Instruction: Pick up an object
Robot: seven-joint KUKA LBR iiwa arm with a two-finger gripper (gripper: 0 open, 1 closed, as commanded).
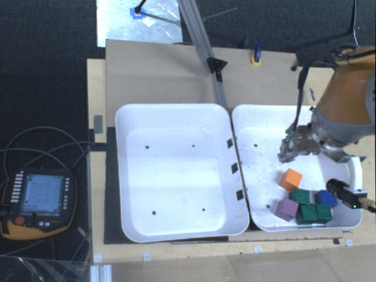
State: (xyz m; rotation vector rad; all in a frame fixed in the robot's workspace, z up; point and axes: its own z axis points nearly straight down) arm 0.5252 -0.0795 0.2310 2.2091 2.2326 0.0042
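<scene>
In the right bin (258,157) several small blocks lie clustered at the near right corner: an orange block (290,179), a purple block (286,208), a blue block (325,198), and green blocks (312,214). My gripper (289,152) hangs over the right bin, just above and slightly left of the orange block, apart from it. Nothing shows between its fingers. The grey arm with its orange band (351,98) comes in from the right.
The left bin (176,169) stands beside the right one, with a divider edge between them. A metal pole (200,34) slants over the bench's back. A teach pendant (38,201) lies on the floor at left.
</scene>
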